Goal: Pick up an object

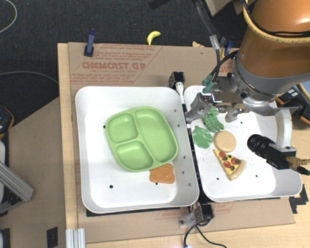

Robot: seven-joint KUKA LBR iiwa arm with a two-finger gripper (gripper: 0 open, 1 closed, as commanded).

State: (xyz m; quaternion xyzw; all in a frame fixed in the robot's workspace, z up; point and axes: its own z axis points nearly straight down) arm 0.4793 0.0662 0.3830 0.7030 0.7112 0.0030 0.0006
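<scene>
In the right bin point(258, 187), several toy foods lie near its left wall. Among them are a dark green leafy piece point(213, 121), a lighter green leaf point(202, 137), a tan round bun point(225, 141) and a pizza slice point(230, 164). My gripper point(211, 105) hangs low over the bin's upper left part, just above the dark green leafy piece. The wrist body hides much of it, and I see nothing held in it.
The left bin point(90, 154) holds a green divided plate point(141, 138) and an orange-brown toast piece point(163, 175) at the plate's lower right. A black clamp point(176, 79) sits at the top of the ridge between the bins. A yellow banana point(153, 36) and a blue clip point(89, 43) lie beyond the bins.
</scene>
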